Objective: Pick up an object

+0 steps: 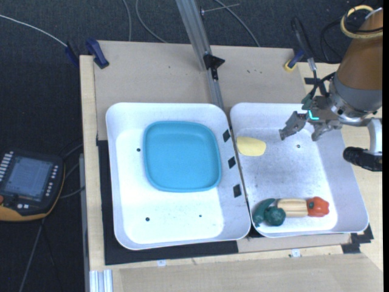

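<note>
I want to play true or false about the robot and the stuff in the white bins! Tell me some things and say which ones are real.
1. The blue plate sits in the left bin. True.
2. The yellow thing is in the right bin, near its left wall. True.
3. The gripper is holding the yellow thing. False: its fingers are open with nothing between them, and it is apart from the yellow thing.
4. The wooden toy with the red end lies on the blue plate. False: it lies at the near edge of the right bin.
5. A green thing lies next to the wooden toy. True.
</note>
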### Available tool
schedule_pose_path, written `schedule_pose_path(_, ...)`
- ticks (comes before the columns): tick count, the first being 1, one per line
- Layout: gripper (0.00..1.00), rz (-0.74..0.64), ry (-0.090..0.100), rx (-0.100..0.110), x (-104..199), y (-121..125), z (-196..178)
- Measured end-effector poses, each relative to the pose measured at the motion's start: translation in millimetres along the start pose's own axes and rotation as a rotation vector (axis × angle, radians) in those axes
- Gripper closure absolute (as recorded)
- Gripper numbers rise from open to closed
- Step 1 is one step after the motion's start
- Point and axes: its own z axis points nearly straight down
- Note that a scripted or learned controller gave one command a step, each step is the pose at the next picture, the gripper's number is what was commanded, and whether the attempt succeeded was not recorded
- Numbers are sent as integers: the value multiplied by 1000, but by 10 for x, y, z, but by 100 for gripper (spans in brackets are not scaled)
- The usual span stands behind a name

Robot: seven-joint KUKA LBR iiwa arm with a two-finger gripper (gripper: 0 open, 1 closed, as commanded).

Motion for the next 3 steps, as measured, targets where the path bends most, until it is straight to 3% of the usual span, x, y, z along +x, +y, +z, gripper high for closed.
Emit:
schedule_pose_path(1,0,0,0,0,0,0,1)
schedule_pose_path(3,0,0,1,5,168,-55,1063)
